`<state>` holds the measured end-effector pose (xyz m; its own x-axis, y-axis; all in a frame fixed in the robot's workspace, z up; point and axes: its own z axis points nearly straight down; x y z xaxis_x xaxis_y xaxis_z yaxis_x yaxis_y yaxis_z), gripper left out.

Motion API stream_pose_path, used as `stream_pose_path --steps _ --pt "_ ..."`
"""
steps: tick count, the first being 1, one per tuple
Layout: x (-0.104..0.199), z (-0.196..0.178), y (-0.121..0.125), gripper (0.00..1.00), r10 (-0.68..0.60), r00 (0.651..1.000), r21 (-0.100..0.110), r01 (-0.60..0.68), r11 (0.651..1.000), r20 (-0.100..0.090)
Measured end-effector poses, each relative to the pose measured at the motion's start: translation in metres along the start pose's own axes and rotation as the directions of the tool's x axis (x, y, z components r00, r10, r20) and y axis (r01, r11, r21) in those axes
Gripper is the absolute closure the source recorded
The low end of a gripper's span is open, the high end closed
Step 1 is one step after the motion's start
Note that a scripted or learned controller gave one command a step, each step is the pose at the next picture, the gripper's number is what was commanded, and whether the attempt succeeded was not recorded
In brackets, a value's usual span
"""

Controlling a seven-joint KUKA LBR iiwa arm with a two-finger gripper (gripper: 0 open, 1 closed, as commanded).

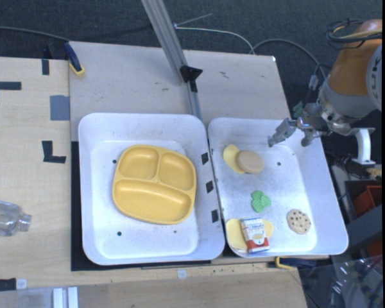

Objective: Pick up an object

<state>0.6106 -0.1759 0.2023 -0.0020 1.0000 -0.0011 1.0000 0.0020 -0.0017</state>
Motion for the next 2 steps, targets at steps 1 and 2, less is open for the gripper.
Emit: stream_pose_path --steps 1,2 --pt "0.044 0.078 -0.103 0.0 0.002 1.0 0.012 -0.002 1.0 -0.005" --pt "0.076 -0.002 -0.079 0.0 -0.003 1.0 -0.008 0.003 1.0 -0.001"
